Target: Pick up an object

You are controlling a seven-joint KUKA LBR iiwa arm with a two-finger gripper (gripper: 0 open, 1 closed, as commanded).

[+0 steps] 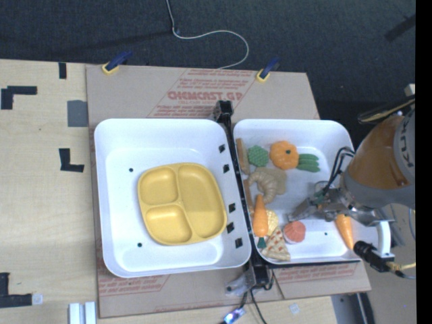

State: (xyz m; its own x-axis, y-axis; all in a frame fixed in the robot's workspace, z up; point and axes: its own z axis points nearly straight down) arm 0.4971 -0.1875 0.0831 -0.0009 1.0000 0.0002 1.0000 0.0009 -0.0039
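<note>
The right bin holds several toy foods: an orange pumpkin, a green leafy piece, a green pod, a tan lumpy piece, a carrot, a yellow corn piece, a red round slice, a pizza wedge and a second carrot by the right wall. My gripper is low inside this bin, right of the tan piece and just above the red slice. Nothing visibly sits in it.
In the left bin lies a yellow divided plate. The grey arm with its orange band overhangs the right bin's right wall. Both bins rest on cardboard; a white cable loops behind.
</note>
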